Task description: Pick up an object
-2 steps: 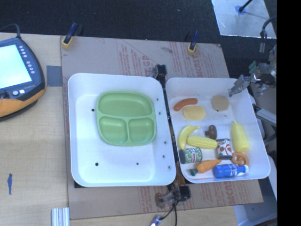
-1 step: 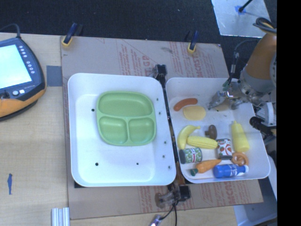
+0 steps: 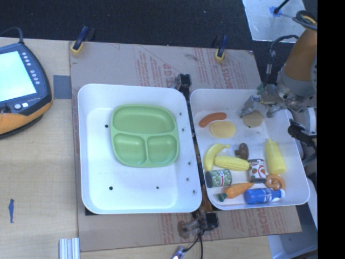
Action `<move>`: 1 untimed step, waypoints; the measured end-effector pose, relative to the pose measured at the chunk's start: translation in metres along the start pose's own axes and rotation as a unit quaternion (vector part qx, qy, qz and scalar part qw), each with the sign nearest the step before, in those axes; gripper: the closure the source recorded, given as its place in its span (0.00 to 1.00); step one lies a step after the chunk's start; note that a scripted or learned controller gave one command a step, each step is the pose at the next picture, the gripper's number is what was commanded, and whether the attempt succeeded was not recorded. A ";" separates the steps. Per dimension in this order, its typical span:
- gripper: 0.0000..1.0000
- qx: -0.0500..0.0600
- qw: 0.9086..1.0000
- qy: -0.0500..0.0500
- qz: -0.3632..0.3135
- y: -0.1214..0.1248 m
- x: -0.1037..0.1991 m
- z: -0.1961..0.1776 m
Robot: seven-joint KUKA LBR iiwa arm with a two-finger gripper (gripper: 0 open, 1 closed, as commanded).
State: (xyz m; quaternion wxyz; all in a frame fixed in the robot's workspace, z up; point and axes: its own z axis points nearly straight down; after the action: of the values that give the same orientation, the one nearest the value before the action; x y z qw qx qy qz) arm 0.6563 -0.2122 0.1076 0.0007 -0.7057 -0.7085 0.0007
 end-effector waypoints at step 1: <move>1.00 0.000 1.000 0.000 -0.001 0.000 -0.001 -0.011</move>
State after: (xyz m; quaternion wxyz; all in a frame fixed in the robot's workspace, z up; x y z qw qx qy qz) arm 0.6564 -0.2128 0.1182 0.0010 -0.7050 -0.7092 0.0009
